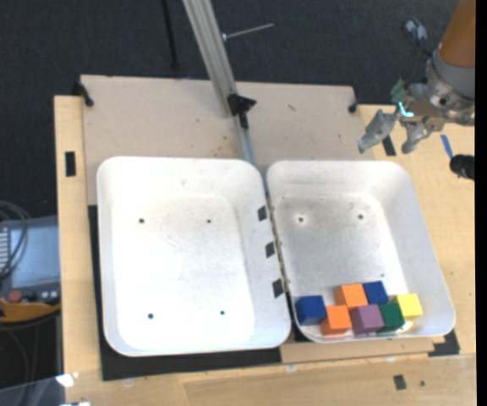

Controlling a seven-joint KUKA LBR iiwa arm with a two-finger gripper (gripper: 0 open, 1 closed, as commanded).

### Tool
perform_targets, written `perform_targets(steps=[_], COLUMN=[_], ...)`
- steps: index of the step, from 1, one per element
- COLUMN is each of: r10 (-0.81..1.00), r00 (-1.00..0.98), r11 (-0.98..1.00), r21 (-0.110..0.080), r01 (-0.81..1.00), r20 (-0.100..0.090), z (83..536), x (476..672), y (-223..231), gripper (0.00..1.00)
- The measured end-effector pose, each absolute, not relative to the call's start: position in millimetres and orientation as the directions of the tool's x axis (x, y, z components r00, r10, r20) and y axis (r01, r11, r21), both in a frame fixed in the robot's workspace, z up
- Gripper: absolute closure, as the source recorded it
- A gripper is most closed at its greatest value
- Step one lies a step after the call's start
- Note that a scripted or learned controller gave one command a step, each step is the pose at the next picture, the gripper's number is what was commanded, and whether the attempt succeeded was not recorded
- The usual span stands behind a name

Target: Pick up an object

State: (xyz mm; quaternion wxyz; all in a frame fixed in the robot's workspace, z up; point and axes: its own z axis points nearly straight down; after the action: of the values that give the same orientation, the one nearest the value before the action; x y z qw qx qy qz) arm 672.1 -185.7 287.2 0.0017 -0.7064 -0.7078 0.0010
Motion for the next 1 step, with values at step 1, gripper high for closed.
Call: perform_targets(steps=[1], r10=[1.000], r00=[-0.004], r11=[0.004], r21=[0.000], r01=[1.000], r20=[-0.004], z=[290.8], x=[672.4], y=[-186.9], gripper=[0.00])
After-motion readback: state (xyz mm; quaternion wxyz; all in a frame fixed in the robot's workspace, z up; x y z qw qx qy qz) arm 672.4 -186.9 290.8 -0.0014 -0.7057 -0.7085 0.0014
